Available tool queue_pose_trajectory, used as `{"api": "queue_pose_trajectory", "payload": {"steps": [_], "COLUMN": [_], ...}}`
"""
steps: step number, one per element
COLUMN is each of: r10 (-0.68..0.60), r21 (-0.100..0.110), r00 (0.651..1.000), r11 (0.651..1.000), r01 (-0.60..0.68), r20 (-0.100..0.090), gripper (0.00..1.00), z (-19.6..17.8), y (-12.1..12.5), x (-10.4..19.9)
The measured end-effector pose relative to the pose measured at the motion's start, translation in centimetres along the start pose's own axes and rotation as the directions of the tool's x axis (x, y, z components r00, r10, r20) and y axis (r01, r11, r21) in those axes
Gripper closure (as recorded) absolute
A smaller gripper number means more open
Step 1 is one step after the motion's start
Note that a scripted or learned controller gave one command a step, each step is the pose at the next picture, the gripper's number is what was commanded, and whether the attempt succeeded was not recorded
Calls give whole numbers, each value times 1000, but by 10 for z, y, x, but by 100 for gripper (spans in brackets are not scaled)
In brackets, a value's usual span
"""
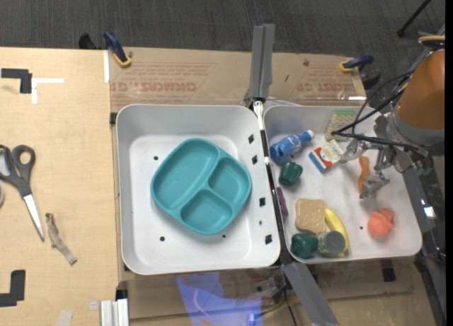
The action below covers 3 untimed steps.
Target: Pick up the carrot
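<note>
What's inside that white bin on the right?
In the right bin: a carrot near the gripper, a blue bottle, a banana, a tan sponge, an orange ball. The arm covers the far corner.

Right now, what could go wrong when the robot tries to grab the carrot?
1. The carrot is thin and sits partly under the tool, so the tool might slip off and come up with nothing.
2. A small snack packet lies close on the carrot's left, so it could get bumped or grabbed by mistake.
3. The carrot could be nudged toward the orange-pink ball below it.
</note>
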<state>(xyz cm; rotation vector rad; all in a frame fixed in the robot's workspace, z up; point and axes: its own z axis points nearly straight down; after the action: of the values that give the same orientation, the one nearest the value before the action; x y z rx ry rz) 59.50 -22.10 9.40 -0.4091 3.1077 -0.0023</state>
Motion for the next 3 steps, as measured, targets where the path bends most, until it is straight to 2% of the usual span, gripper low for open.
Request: {"api": "queue_pose_trajectory", "payload": {"steps": [1,2,3], "r10": [400,653,892], "r21": [1,4,4], "r00": [916,757,452], "r11": [916,757,452], "r01": [-400,-653,-892], "r20": [-6,-13,-14], "gripper": [0,0,0], "z": [0,2,2], "y": [-14,-14,-10], "x": [-50,-49,-56]}}
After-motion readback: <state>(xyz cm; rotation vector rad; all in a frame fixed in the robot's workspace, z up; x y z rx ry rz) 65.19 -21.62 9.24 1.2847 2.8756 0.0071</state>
